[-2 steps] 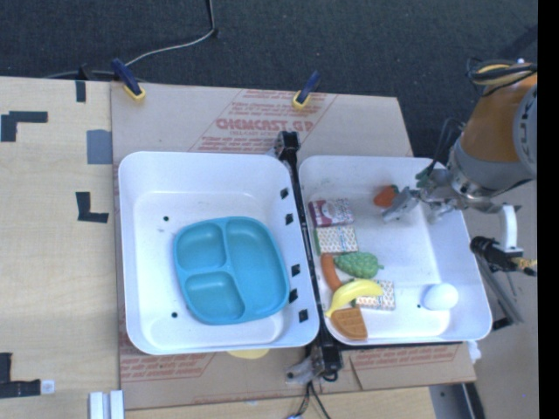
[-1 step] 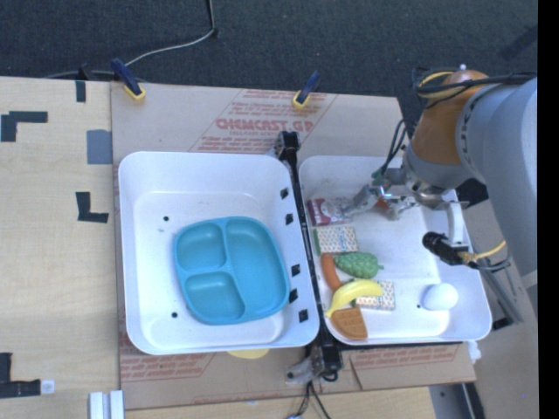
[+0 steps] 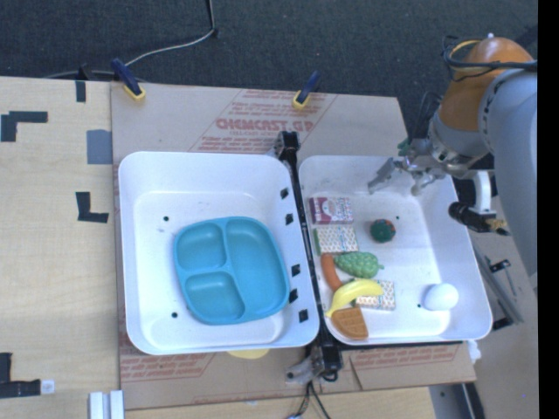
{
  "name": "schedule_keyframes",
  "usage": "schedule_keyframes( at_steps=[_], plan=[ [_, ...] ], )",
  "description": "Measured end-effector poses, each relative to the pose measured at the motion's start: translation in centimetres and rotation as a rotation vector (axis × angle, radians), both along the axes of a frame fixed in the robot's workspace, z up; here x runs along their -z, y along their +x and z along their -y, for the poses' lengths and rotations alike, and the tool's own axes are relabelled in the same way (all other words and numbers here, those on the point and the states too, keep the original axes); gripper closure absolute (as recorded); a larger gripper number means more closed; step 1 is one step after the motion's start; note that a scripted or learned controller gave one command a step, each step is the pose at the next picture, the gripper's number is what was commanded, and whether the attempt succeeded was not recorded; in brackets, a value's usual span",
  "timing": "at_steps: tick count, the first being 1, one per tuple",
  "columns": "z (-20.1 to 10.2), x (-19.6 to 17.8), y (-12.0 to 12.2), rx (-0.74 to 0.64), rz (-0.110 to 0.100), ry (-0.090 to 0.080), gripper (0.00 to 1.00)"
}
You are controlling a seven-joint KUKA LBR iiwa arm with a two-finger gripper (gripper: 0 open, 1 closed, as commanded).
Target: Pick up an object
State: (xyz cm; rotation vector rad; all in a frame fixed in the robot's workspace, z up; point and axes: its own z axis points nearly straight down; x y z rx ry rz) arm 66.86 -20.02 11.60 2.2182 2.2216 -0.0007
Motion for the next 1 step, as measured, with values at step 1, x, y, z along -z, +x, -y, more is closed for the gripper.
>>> schedule_keyframes(
  at_steps=[1],
  plan=[
    [-3.23,2.94,-6.01,0.0,0.0,0.0,0.0]
  ],
)
